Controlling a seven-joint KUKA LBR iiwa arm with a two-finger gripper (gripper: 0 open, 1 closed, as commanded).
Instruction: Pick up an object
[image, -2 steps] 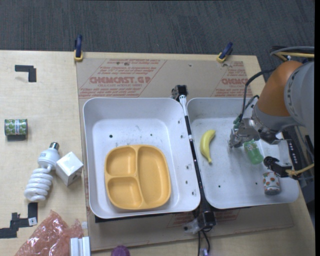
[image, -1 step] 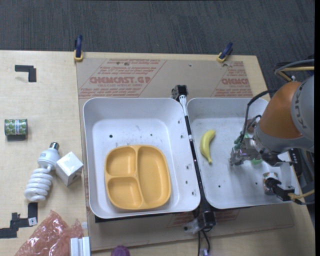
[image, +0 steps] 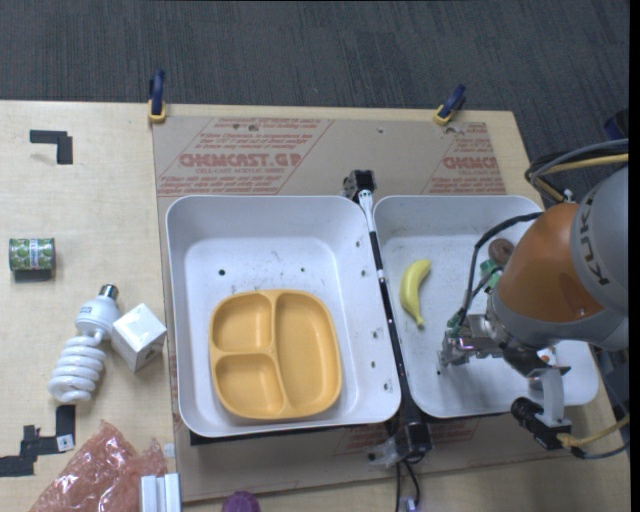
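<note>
Two white bins sit side by side on the desk (image: 90, 220). The left bin (image: 185, 300) holds a yellow plate (image: 275, 352) with three parts. The right bin (image: 440, 395) holds a yellow banana (image: 414, 288). The banana lies flat near the top left of that bin, close to the wall between the two bins.

The robot arm (image: 550, 275) comes in from the right and hangs low over the right bin. The gripper (image: 460, 347) is down near the bin floor. It is just beside the bottom end of the banana, a little below and to the right of it. It is not touching the banana. I cannot tell how far open the gripper is, because it is small and dark. Nothing can be seen in it.

So the job looks only partly done. The arm is in the bin and close to something it could take. But nothing is picked up yet. The banana rests on the bin floor. What is left is to get around a thing, close on it, and lift it up.

Off to the left on the desk are a light bulb (image: 82, 345), a small white box (image: 138, 336), and a green can (image: 32, 256). They are well apart from the arm.
</note>
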